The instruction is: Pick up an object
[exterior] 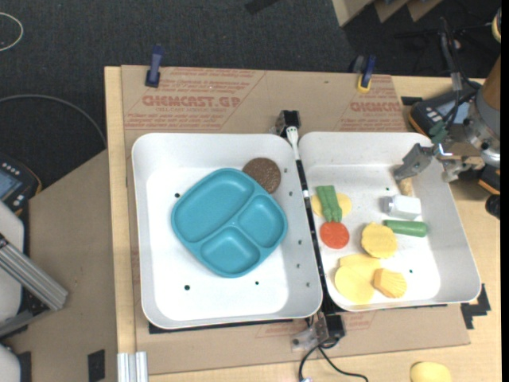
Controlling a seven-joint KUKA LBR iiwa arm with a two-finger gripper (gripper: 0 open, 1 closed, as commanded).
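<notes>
- Here, two shallow white bins are seen side by side on a cardboard-covered bench (199, 94), the left bin (159, 293) and the right bin (453, 277) touching along a shared middle edge.
- A blue divided plate (229, 221) is laid in the left bin, tilted as a diamond, with three compartments.
- A brown round cookie-like disc (263, 173) is placed just beside the plate's upper right corner, touching or slightly overlapped by it.
- The gripper (415, 165) is seen over the upper right part of the right bin, reached in from the right on the grey arm (485, 126).
- Whether anything is held, or how wide the fingers are set, cannot be told from this angle; a small tan shape just beneath the tip is too blurred to be named.
- A white block (404, 207) is found just below the gripper, and a green pickle-like piece (406, 228) is laid just beneath the block.
- A green strip (330, 202) is laid across a pale yellow piece (320, 206) near the left wall of the right bin.
- A red tomato-like piece (335, 235) is set just below the green strip.
- A round yellow piece (379, 240) is placed between the red tomato-like piece and the green pickle-like piece.
- A flat yellow slice (355, 281) and an orange ridged piece (390, 282) are seen touching near the front wall.
- Two clamps (154, 65) are fixed at the far edge of the bench.
</notes>
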